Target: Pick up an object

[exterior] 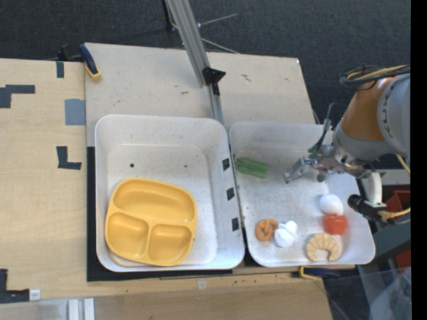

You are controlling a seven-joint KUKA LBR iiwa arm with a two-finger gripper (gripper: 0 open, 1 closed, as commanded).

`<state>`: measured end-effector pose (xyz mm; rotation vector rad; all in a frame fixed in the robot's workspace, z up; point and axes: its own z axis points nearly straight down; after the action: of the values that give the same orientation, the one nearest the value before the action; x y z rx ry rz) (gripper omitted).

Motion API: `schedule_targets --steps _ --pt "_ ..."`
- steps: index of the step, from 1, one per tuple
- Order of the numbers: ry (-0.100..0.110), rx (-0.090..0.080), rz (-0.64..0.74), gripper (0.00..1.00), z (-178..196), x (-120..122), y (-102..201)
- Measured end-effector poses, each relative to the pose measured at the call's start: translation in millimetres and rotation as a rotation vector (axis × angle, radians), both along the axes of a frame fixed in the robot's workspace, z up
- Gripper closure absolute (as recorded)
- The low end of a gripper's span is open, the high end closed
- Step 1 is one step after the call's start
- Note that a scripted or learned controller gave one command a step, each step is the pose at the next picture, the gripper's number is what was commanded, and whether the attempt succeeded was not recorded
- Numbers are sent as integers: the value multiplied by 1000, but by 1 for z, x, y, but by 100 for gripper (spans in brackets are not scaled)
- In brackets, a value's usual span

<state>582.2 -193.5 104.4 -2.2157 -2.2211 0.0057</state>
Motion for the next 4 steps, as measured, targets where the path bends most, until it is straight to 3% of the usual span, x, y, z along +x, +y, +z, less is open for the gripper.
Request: schedule_targets --steps 1,2,4 --pt "-4 -3 0 0 -16 0 0" --pt "-4 -2 2 100 -6 0 1" --pt "-9 -2 -1 100 108 1 3"
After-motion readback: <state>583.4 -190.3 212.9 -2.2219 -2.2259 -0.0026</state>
